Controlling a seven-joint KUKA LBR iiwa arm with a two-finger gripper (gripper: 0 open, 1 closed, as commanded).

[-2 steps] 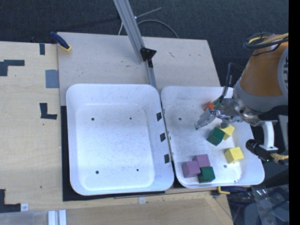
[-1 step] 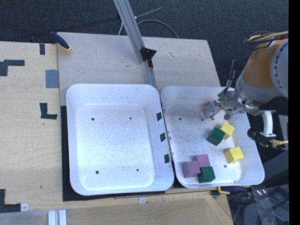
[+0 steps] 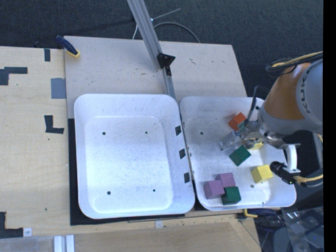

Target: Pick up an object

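Observation:
The right bin (image 3: 210,114) holds several small blocks. An orange block (image 3: 237,121) lies near its upper right, a dark green block (image 3: 240,155) sits in the middle, and a yellow block (image 3: 261,173) rests toward the right wall. Two purple blocks (image 3: 219,184) and another green block (image 3: 231,195) cluster at the front. My gripper (image 3: 233,140) reaches in from the right and hangs low between the orange block and the dark green block. The dark green block lies just below the fingertips, and I cannot tell whether it is touched.
The left bin (image 3: 126,156) stands beside the right one, sharing a middle wall. A slanted metal pole (image 3: 147,25) crosses the bench from the top. The grey arm with its orange band (image 3: 286,96) covers the right bin's right side. A blue-and-yellow tool (image 3: 68,46) lies at the bench's far left.

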